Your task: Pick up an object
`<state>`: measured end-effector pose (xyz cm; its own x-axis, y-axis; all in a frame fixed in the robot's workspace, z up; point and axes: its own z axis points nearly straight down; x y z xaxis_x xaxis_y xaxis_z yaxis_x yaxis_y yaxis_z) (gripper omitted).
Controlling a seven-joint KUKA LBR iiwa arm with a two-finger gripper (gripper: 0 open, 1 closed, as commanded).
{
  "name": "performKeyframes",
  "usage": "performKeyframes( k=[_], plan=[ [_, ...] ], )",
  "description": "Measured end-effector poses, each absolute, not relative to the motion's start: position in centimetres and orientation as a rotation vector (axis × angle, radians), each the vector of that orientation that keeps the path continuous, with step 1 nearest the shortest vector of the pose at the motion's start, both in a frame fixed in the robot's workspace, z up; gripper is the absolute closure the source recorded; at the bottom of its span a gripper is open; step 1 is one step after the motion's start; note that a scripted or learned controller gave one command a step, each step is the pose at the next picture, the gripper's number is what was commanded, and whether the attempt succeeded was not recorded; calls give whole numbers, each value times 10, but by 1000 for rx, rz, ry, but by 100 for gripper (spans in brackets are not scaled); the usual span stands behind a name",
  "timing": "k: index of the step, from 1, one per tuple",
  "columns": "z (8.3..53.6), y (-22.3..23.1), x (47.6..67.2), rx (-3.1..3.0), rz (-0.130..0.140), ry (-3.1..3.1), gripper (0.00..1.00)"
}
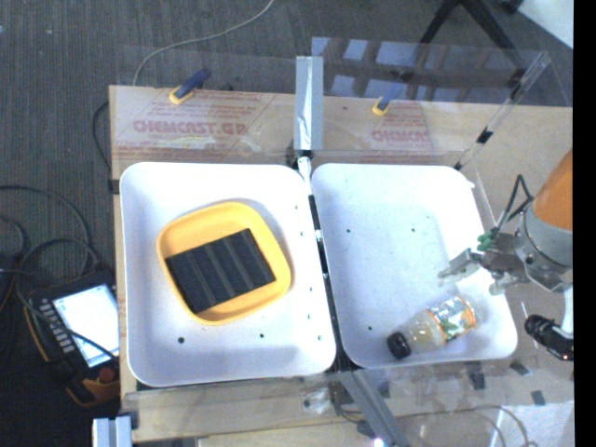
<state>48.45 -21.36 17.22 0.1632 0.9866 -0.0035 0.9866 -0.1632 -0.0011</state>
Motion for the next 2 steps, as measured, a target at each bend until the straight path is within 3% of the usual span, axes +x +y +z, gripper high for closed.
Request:
performKeyframes(
  k=[1,2],
  plan=[
    [92,-204,490,2375,19,2053,0],
    [102,-205,492,2367,20,2048,100]
  ],
)
